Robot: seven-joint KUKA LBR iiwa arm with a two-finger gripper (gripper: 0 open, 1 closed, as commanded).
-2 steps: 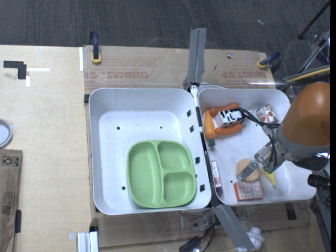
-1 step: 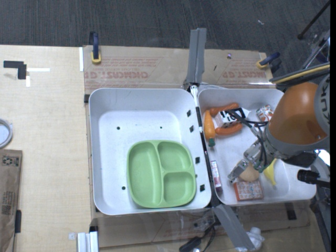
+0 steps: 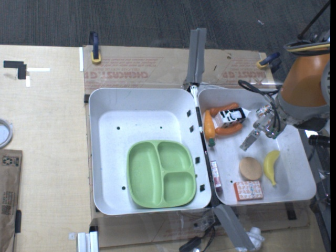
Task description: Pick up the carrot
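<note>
The carrot (image 3: 209, 125) lies against the left wall of the right bin (image 3: 294, 193), orange with a green end pointing toward the front. My gripper (image 3: 248, 142) hangs over the middle of the right bin, to the right of the carrot and apart from it. Nothing shows in its grasp. The grey arm with the orange band (image 3: 304, 80) reaches in from the right.
An orange, black and white toy (image 3: 229, 118) lies right beside the carrot. A tan disc (image 3: 250, 168), a banana (image 3: 271, 165) and a small red box (image 3: 248, 190) sit at the bin's front. The left bin (image 3: 105, 140) holds a green divided plate (image 3: 161, 173).
</note>
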